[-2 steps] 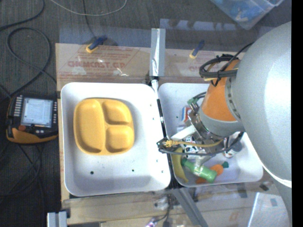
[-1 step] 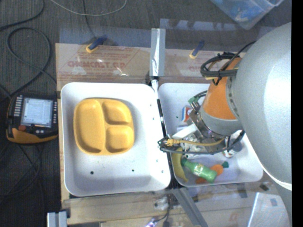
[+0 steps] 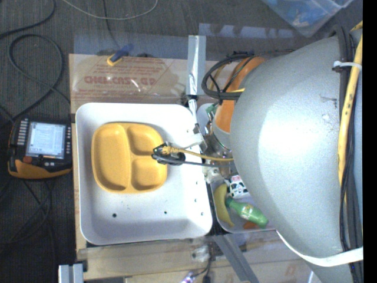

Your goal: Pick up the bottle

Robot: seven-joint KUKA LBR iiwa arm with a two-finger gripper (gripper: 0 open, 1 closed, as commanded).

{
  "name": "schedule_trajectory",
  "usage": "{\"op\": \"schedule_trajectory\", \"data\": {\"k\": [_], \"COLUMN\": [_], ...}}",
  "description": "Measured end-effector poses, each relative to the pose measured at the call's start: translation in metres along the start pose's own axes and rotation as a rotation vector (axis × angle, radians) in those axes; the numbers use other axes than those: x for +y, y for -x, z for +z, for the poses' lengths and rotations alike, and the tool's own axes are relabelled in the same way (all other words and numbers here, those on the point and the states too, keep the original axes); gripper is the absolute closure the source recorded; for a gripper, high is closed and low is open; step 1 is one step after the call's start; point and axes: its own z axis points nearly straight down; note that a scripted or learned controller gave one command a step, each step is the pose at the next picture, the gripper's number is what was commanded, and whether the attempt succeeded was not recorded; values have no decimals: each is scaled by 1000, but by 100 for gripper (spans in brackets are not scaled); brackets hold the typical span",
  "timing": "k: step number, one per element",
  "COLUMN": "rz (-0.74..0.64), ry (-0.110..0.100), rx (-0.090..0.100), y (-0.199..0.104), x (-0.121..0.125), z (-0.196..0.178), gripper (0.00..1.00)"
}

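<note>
A green bottle (image 3: pixel 245 211) lies on its side in the right bin (image 3: pixel 219 221), near that bin's front left corner, with an orange bit at its lower end. The big grey arm (image 3: pixel 294 140) covers most of the right bin. Its orange wrist band (image 3: pixel 227 115) sits over the wall between the two bins. My gripper (image 3: pixel 206 141) hangs below the band at that wall, well behind the bottle and apart from it. The wrist largely hides it.
A yellow divided plate (image 3: pixel 128 157) lies in the left bin (image 3: pixel 147 223). A yellow banana (image 3: pixel 220 203) and a small black-and-white object (image 3: pixel 237 187) lie beside the bottle. A clear plastic sheet (image 3: pixel 126 78) lies behind the bins. A pendant (image 3: pixel 40 148) rests at the far left.
</note>
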Motion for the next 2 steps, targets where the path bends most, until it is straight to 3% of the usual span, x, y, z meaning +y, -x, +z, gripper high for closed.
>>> {"op": "schedule_trajectory", "data": {"k": [1, 2], "rz": [-331, 5], "ry": [0, 0], "rx": [-3, -1], "y": [-5, 20], "x": [-77, -72], "z": [51, 70], "gripper": [100, 100]}}
